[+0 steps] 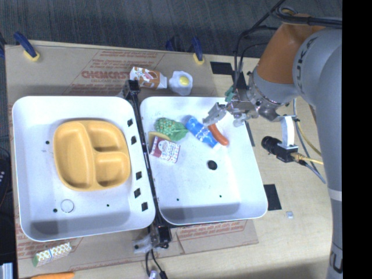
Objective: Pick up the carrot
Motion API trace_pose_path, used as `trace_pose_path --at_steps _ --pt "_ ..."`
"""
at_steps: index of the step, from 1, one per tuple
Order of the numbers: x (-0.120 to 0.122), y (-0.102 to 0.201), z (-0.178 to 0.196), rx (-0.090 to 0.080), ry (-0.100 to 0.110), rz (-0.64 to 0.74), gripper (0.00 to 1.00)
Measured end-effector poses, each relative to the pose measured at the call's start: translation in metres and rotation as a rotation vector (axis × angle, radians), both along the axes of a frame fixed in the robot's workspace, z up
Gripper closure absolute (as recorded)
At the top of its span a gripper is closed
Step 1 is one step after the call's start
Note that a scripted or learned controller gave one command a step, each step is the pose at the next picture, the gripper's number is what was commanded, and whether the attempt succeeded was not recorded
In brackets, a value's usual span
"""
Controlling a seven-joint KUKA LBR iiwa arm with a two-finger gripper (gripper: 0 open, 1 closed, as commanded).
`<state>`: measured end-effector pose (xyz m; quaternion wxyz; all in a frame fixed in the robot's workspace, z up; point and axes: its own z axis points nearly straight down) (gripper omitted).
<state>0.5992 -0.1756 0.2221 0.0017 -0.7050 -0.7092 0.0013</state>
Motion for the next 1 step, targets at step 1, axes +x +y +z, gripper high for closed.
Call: trace_pose_path --at_steps 1 --pt "-0.0155 0.0404 -0.1271 -0.001 -0.007 -0.030 0.00"
